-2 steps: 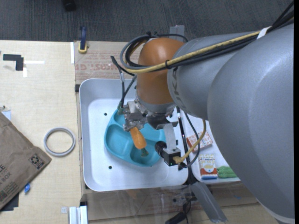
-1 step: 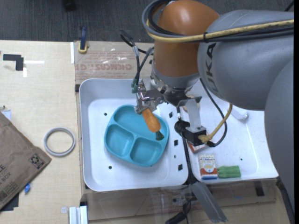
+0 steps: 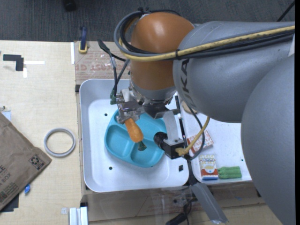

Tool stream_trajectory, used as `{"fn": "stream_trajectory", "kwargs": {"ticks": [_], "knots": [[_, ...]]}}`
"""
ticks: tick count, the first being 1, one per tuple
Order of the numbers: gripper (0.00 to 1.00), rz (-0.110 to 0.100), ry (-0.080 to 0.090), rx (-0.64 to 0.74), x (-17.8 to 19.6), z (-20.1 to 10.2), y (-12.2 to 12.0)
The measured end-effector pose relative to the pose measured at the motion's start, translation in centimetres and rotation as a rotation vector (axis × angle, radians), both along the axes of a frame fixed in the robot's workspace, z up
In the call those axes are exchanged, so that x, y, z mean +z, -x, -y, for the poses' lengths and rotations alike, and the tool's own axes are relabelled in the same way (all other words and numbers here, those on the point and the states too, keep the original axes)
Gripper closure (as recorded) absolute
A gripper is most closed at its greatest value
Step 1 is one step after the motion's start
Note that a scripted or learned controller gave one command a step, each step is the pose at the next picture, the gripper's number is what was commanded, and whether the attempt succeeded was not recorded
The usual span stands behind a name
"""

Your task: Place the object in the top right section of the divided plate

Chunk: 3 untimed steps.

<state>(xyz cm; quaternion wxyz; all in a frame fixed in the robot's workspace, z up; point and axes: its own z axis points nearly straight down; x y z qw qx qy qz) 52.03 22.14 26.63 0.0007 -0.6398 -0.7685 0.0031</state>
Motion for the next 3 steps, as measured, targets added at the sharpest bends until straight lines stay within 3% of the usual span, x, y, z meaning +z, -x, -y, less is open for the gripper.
{"fn": "stream_trajectory", "kwargs": {"ticks": [1,2,3], "knots": [[1.0,0.001,-0.002,0.235,-1.6,4.8,-2.8],[1.0,-0.001,-0.003,0.42,-5.0,0.5,3.0],[1.0,0.002,-0.003,0.493,-5.7,1.5,-0.6]]}}
